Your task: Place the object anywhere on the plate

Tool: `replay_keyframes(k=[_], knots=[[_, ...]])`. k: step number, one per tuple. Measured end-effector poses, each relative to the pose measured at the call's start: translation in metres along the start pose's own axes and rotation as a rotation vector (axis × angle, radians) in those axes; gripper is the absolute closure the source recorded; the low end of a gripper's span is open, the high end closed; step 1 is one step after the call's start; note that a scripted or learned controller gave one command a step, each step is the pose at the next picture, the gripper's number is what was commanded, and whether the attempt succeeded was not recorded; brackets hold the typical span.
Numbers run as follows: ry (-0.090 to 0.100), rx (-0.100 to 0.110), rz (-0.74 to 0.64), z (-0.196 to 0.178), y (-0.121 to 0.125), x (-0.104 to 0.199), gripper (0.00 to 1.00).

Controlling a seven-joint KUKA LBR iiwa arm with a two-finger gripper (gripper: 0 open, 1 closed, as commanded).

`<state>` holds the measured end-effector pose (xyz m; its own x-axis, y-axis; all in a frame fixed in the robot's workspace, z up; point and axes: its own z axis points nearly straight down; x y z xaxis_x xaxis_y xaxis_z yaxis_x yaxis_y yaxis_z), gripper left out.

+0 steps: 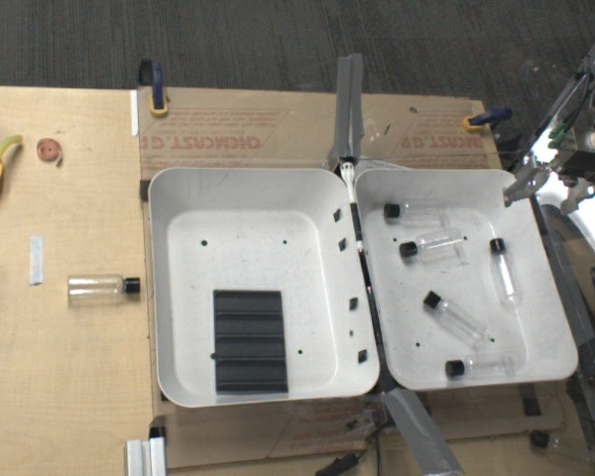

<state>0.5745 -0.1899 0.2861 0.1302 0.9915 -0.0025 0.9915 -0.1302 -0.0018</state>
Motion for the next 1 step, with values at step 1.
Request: replay_keyframes(k=[1], knots=[[0.000, 0.000, 0.053, -0.0512, 0.0812, 0.0311, 0.00]])
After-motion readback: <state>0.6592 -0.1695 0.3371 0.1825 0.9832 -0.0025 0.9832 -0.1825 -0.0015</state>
